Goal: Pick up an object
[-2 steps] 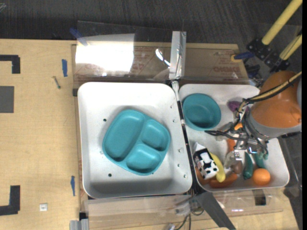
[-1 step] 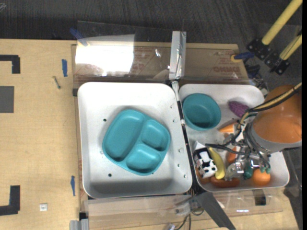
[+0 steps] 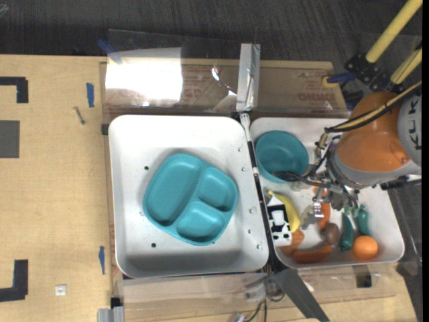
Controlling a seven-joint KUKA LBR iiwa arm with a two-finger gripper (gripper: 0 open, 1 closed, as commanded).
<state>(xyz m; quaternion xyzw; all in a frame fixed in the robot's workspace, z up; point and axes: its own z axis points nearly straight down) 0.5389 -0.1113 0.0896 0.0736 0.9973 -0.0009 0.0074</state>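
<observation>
Toy carrot (image 3: 324,215) lay just right of the banana (image 3: 287,206) | judged light, stiff, slick; grip mid-body | hand (image 3: 320,200) above it, finger state indiscernible.

My arm (image 3: 375,143) reaches in from the right, with the orange band above the wrist. My gripper (image 3: 320,203) points down and to the left, held low and slightly tilted.

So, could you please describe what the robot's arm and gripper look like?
The arm is grey with a broad, rounded orange band above the wrist. Black cables arc alongside it. The gripper is a small dark-and-metallic assembly with thin wires around it.
</observation>
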